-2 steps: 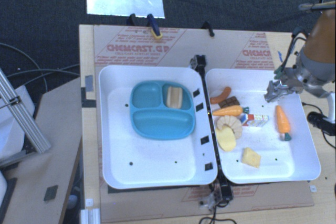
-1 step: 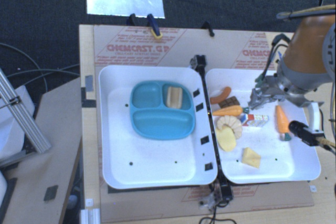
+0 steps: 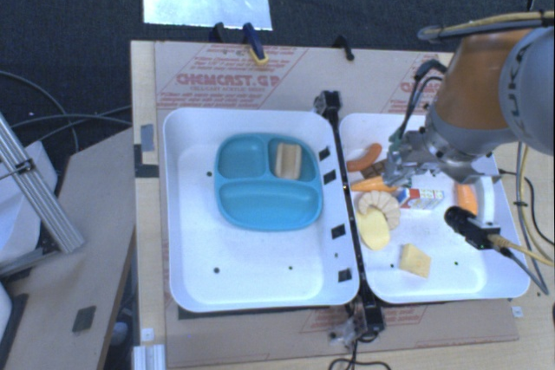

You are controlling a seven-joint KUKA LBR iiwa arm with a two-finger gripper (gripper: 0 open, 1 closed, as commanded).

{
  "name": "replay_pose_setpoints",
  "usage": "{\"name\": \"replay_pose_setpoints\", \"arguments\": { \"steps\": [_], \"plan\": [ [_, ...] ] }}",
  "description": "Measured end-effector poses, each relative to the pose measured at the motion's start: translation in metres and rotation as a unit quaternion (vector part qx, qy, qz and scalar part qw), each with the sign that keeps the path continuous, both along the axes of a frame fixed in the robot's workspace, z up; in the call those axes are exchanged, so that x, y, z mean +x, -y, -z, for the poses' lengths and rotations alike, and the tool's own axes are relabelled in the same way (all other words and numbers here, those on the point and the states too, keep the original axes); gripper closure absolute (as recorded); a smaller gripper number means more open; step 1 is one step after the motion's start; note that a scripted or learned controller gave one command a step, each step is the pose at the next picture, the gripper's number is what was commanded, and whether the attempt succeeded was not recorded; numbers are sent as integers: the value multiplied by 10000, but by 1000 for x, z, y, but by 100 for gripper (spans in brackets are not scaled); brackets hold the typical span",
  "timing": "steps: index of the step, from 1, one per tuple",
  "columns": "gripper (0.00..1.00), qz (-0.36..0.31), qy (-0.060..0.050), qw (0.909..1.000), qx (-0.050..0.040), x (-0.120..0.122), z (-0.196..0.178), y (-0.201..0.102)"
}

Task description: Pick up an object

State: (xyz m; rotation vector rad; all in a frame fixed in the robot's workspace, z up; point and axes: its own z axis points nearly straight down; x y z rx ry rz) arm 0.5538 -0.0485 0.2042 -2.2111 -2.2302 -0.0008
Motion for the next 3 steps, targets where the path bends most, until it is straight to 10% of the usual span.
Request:
{"name": "replay_pose_setpoints", "arguments": {
  "steps": [3],
  "plan": [
    [100, 1, 12, 10000, 3, -44, -27, -133]
  ]
}}
